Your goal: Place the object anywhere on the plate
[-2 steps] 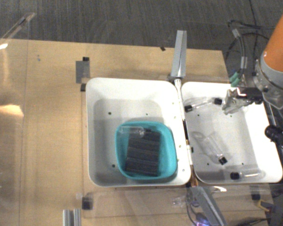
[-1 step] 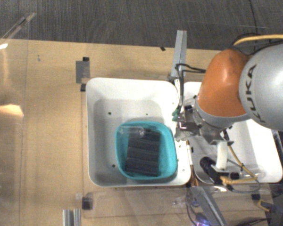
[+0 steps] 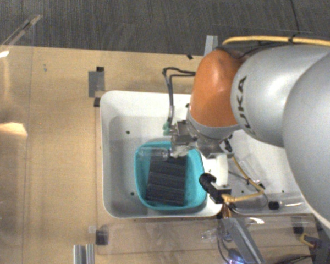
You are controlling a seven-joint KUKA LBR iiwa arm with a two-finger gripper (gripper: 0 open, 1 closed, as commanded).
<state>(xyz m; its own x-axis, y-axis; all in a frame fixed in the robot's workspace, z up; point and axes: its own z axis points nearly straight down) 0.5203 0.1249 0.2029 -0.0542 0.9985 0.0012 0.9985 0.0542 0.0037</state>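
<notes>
A teal square plate (image 3: 143, 161) lies in the near part of the left white bin (image 3: 113, 164). A dark ribbed block (image 3: 166, 181) lies flat on the plate, reaching from its middle toward its near edge. My gripper (image 3: 175, 149) hangs just above the far end of the block, at the plate's far side. The wrist and the orange band (image 3: 215, 92) cover most of the gripper from above, so the fingertips are hidden. I cannot tell whether the gripper touches the block.
The arm's grey body (image 3: 297, 125) covers the right bin and much of the right side. Cables and a black connector (image 3: 209, 183) hang by the plate's right edge. Wooden bench (image 3: 44, 164) spreads to the left of the bin.
</notes>
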